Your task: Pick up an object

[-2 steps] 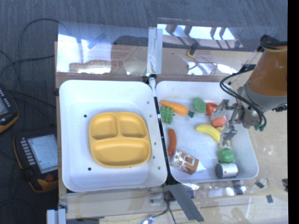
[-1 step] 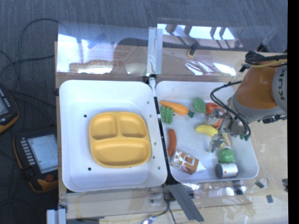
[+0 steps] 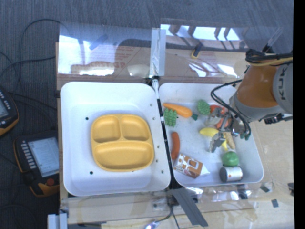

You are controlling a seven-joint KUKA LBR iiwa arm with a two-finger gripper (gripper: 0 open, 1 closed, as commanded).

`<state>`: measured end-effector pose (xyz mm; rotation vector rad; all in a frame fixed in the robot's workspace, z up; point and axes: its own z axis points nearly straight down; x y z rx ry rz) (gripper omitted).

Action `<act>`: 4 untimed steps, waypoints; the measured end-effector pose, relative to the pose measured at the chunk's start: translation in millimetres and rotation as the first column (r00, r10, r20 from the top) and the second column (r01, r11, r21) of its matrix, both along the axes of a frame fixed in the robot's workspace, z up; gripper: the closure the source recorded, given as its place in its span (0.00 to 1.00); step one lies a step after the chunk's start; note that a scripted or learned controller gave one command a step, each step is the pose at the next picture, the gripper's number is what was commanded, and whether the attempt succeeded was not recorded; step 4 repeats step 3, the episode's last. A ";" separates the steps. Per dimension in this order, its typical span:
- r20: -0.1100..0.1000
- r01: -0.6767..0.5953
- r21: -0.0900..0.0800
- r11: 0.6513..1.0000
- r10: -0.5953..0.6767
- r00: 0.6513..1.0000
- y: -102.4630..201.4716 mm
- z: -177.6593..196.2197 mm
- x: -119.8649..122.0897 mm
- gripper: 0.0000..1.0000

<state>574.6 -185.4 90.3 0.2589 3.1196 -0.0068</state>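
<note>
Two bins, claw low in crowded right one, grip state unclear, yellow tray left.

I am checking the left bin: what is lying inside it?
Inside the left bin lies one yellow divided tray with three compartments. Whatever is under the tray is covered.

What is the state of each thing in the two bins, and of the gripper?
Yellow tray: flat, compartments up, left bin.
Carrot: lying, right bin.
Sausage: lying by the divider.
Snack packet: flat.
Metal can: on its side.
Green ball: resting beside the can.
Gripper: low over the right bin.
</note>
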 end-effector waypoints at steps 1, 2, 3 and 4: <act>0.006 -0.002 -0.005 1.000 0.002 1.000 0.4 11.5 2.1 1.00; 0.010 0.267 0.005 0.964 -0.267 0.964 10.1 1.9 -62.0 1.00; -0.009 0.385 0.006 0.923 -0.384 0.923 117.4 93.5 -28.6 1.00; -0.009 0.385 0.006 0.923 -0.384 0.923 117.4 93.5 -28.6 1.00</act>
